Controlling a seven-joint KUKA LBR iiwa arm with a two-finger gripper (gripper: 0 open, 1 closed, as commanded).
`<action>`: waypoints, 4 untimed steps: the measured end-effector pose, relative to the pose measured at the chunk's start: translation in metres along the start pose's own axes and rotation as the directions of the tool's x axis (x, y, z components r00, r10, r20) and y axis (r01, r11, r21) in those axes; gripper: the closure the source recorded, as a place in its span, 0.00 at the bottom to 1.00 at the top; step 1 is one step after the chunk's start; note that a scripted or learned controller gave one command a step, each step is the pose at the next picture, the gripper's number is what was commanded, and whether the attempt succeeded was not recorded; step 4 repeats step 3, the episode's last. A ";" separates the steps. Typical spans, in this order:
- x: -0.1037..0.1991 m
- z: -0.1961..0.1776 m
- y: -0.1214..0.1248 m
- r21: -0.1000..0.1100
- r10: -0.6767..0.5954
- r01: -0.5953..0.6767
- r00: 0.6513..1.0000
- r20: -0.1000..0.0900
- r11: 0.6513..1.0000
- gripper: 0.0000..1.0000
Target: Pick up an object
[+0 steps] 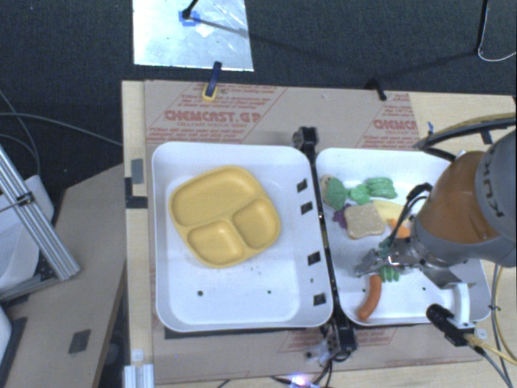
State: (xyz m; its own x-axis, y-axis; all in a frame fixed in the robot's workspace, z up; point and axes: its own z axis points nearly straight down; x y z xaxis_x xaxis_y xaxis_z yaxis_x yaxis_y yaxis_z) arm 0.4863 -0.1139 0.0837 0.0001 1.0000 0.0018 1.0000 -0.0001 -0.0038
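From above, my hand [384, 263] sits low in the right bin [339, 164], in the lower right part of the frame, with my grey arm and its orange band [452, 204] reaching in from the right edge. I cannot tell whether my hand is released or clenched; the metal parts blur together there. A small green piece [391, 274] lies right at my hand, touching or just under it, but I cannot say it is grasped. Just below it an orange sausage-shaped piece [370, 300] lies tilted near the bin's lower rim. Above my hand a tan slice of bread [366, 221] rests beside a purple bit [353, 214], and further up a green leafy toy [373, 189] lies next to a pale yellowish piece [332, 188] close to the divider. In the left bin [242, 305], at the frame's centre left, a yellow compartment tray [224, 215] lies flat. Both bins rest on the table [266, 111]
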 end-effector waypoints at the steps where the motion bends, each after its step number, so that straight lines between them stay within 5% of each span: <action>1: -0.001 -0.011 0.004 -0.007 -0.002 0.002 1.000 0.002 1.000 1.00; 2: 0.059 -0.106 0.056 -0.015 -0.011 0.011 1.000 0.002 1.000 1.00; 3: 0.142 -0.152 0.038 -0.009 -0.013 0.013 1.000 -0.001 1.000 1.00; 4: 0.142 -0.152 0.038 -0.009 -0.013 0.013 1.000 -0.001 1.000 1.00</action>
